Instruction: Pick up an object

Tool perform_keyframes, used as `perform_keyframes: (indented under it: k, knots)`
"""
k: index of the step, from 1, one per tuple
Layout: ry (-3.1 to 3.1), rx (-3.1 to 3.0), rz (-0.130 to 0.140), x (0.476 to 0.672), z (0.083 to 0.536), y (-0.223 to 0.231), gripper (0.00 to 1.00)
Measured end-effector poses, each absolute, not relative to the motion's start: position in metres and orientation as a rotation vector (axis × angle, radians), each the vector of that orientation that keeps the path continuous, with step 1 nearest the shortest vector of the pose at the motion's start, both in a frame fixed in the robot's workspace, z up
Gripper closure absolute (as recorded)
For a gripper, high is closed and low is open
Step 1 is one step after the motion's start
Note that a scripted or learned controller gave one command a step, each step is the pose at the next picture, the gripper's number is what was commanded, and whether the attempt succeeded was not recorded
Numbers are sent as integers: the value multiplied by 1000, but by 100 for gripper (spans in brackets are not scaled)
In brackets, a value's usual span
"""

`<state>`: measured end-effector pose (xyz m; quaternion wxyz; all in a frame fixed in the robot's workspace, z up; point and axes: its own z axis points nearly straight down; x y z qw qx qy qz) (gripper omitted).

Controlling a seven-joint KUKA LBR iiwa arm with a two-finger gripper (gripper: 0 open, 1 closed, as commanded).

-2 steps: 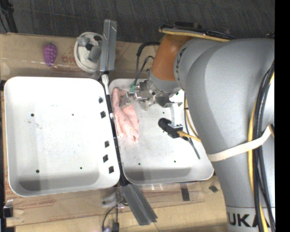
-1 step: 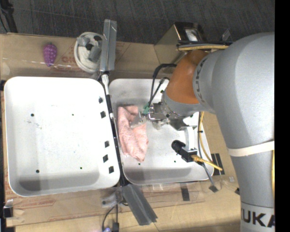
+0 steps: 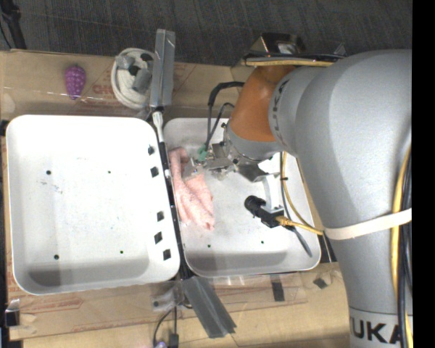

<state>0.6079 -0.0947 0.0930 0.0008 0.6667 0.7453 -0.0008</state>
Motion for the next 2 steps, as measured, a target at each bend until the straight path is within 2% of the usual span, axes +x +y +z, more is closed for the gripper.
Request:
perform_keyframes:
  k: [1,2]
  knots:
    - [2346,2091,-2,608,103,-94,100]
    - [2087,2351,-3,591,295,-47,100]
